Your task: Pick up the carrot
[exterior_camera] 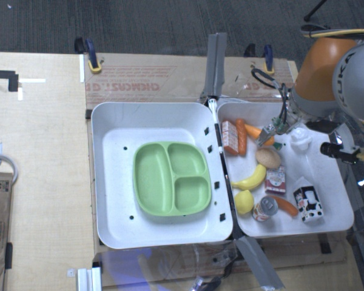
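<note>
**Gripper low over the carrot at the far end of the right bin**

Nearest the camera in the right bin (346, 220) lie a can (266, 208), a lemon (243, 202), an orange sausage-like piece (286, 206) and a small black-and-white carton (307, 204). Farther in sit a banana (251, 177), a small red packet (275, 180) and a brown potato (268, 157). At the far end, the carrot (252, 130) lies at about two o'clock from a red box (230, 137). The gripper (273, 131) sits just at the carrot's three o'clock end; whether it grips anything cannot be told. The left bin (109, 180) holds a green divided plate (171, 177).
</note>
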Robot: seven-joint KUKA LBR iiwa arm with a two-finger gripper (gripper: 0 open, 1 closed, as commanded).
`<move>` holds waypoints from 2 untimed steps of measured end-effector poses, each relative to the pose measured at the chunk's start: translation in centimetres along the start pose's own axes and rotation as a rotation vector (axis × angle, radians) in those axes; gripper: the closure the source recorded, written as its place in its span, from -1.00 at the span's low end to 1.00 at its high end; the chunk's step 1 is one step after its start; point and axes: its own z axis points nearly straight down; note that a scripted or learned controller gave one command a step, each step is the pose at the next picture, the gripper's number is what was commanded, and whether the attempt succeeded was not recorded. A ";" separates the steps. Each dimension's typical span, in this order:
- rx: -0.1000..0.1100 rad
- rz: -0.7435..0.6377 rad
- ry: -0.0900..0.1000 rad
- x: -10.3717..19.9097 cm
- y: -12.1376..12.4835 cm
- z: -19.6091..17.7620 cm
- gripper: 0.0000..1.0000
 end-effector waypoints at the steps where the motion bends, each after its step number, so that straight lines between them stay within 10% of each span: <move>1: 0.008 -0.014 0.006 -0.6 1.5 1.0 1.00; 2: 0.001 0.000 0.001 3.9 4.6 -11.5 1.00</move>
